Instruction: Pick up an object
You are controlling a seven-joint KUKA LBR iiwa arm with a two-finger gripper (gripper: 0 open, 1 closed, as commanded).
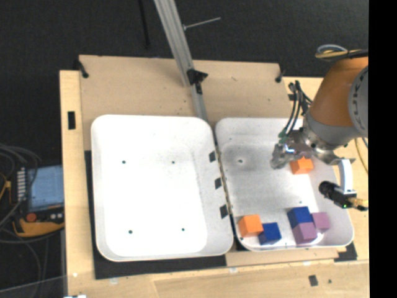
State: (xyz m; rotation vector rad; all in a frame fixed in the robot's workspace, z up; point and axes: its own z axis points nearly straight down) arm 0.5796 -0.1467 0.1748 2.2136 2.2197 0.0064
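Fingers' state on the gripper (286, 156) unclear; right bin (248, 185) holds two orange, two blue, two purple blocks.

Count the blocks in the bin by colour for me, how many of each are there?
Orange blocks: 2, one small orange cube at the right bin's near edge, one orange block by the gripper
Blue blocks: 2, and
Purple blocks: 2, and
Total: 6
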